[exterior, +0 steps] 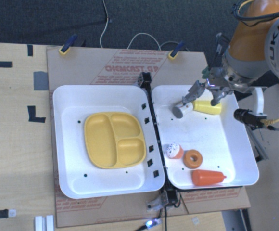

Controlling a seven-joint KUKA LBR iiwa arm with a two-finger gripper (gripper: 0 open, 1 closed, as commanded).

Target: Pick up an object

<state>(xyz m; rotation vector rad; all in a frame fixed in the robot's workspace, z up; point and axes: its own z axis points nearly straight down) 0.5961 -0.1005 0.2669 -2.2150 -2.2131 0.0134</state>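
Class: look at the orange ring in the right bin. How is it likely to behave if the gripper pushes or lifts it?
The orange ring lies flat, so a push would probably slide it, not roll it. It looks small, likely light. The carrot lies close by, so a push may nudge it.

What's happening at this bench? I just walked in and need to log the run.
A grey and orange robot arm reaches in from the right over the right bin. Its gripper is open, fingers spread around a yellow block at the bin's far side, nothing lifted yet. A small doughnut, an orange carrot-like toy and a small white and orange piece lie nearer. The left bin holds a yellow divided plate.
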